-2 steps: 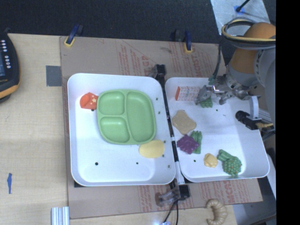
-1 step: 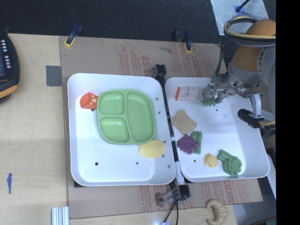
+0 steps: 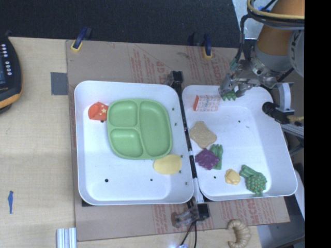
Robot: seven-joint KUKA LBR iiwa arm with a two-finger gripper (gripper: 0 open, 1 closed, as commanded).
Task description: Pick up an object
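My gripper (image 3: 229, 93) above the right bin's (image 3: 269, 138) far edge, fingers clamped on a small green toy (image 3: 229, 94).

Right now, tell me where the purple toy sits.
The purple toy lies in the right bin, near its left wall, just below the tan bread piece and against a green toy.

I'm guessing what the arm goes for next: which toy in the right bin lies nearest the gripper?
The small white packet with a red end, at the right bin's far-left corner, just left of the gripper. The tan bread slice and other toys lie farther toward the near edge.
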